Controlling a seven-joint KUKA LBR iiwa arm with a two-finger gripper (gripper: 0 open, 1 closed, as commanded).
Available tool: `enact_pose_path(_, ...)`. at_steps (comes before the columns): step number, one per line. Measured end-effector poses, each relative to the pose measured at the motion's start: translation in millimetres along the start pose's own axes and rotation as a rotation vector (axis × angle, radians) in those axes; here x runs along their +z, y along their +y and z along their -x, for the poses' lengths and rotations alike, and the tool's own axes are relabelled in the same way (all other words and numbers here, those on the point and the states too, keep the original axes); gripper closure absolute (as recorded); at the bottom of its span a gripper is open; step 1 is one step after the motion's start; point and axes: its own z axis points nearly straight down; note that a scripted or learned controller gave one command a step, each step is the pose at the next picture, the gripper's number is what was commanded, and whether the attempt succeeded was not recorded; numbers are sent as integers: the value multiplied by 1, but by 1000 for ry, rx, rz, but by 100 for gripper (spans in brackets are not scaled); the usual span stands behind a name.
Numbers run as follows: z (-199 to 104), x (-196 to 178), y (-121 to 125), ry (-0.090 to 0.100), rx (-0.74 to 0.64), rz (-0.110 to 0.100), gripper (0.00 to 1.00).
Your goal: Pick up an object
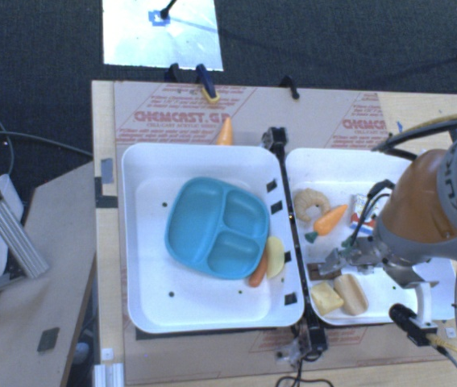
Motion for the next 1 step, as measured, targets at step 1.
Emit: enact_pose_path(1, -8, 6, 1, -5, -2, 5, 0)
